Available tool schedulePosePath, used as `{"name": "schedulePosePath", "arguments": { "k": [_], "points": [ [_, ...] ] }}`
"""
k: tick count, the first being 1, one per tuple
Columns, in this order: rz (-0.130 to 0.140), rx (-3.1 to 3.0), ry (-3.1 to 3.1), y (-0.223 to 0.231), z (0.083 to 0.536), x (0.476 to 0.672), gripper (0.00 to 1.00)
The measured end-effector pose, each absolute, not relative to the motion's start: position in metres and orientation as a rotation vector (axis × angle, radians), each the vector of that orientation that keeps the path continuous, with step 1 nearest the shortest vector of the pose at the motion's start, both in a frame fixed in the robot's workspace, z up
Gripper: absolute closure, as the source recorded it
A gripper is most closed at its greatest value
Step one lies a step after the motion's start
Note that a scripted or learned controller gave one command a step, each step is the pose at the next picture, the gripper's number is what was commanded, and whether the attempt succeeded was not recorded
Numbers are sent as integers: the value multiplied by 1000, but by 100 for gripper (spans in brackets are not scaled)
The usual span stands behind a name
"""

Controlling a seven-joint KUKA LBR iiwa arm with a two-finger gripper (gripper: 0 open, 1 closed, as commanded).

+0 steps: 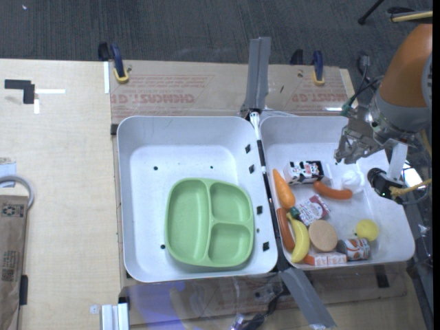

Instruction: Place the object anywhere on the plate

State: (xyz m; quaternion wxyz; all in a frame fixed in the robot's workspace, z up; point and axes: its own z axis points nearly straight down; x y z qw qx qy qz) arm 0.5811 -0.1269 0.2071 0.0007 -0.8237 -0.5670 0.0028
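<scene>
A green three-compartment plate (209,221) lies in the left white bin (137,184) with nothing on it. The right bin (302,133) holds toy food: a small milk carton (304,172), a sausage (333,191), a carrot (283,188), a banana (298,238), a round tan disc (322,236), a lemon (368,229) and a red-white packet (313,208). My gripper (349,153) hangs over the right bin's back right part, above and right of the milk carton. Nothing shows between its fingers.
A divider ridge (256,163) separates the two bins. Clamps (118,67) sit on the cardboard behind them. A small can (356,248) and an orange box (325,258) lie at the right bin's front. A brown bag (12,246) rests at far left.
</scene>
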Motion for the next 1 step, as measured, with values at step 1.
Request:
{"name": "schedulePosePath", "arguments": {
  "k": [1],
  "points": [
    [9, -2646, -1688, -67, 189, 579, 100]
  ]
}}
